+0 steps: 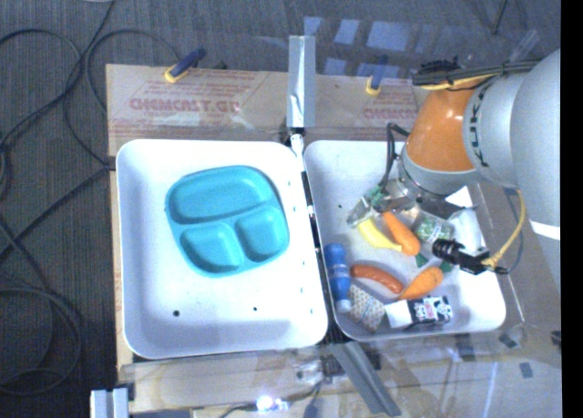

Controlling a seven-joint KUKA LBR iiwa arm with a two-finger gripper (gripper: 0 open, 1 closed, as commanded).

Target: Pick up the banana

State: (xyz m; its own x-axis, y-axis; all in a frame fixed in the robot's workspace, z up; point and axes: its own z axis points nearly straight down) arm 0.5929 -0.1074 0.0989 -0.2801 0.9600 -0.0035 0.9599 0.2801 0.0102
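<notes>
Camera view: the banana (pixel 378 235) is seen just below the gripper (pixel 381 199), its long axis slanting from upper left to lower right, the right end tucked under a carrot (pixel 401 232). It is shown as small, yellow and slightly curved. Whether the gripper is wide or narrow cannot be told. The right bin (pixel 332 163) is set on a bench (pixel 137 97) beside a left bin (pixel 137 225) holding a blue tray (pixel 228 218); dark carpet and cables are seen around

Yellow banana (pixel 376 235) lies flat, partly under carrot
</notes>
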